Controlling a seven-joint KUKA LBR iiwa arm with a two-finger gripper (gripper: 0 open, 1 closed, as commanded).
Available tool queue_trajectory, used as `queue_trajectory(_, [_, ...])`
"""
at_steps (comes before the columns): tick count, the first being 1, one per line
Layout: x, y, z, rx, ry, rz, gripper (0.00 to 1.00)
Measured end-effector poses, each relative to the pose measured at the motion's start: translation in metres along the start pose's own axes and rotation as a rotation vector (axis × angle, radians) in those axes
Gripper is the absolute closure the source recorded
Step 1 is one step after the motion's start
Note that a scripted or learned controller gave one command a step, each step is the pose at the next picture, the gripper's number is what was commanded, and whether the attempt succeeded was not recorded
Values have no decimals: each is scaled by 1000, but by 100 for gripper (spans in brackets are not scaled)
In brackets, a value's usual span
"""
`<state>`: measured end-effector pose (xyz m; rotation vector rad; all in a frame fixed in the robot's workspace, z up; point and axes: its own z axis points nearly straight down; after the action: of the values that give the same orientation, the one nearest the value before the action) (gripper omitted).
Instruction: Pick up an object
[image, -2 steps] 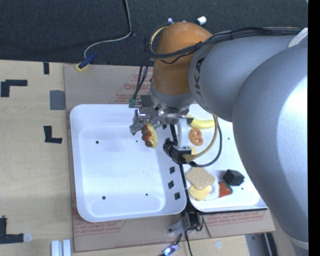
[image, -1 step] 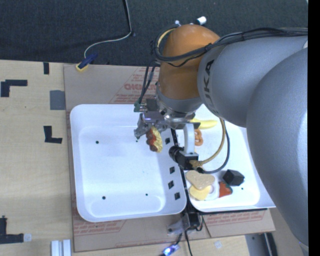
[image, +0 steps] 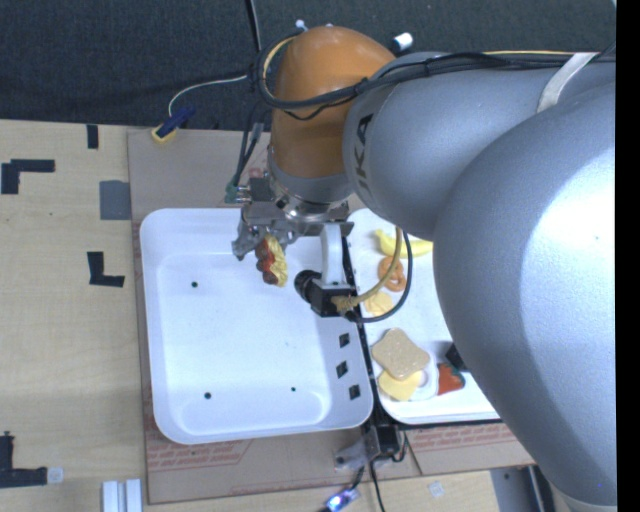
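My gripper (image: 266, 252) hangs over the back right part of the left white bin (image: 200, 400), below the orange band of the arm. A small red and yellow object (image: 272, 262) sits between its fingers, held above the bin floor. The gripper is shut on that object.
The right bin (image: 470, 408) holds a tan bread-like piece (image: 400, 352), a yellow piece (image: 392, 242), an orange ring (image: 392, 274) and a red item (image: 452, 380). The big grey arm covers most of the right side. Cables run along the divider between the bins.
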<state>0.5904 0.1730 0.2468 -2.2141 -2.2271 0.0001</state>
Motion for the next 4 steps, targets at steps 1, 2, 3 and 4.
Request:
queue_trajectory(1, [64, 24, 10, 0, 0, -1, 100])
queue_trajectory(2, [60, 20, 34, 3, -4, 4, 100])
queue_trajectory(3, [61, 20, 23, 3, -3, 1, 100])
queue_trajectory(4, [60, 26, 32, 1, -3, 4, 100])
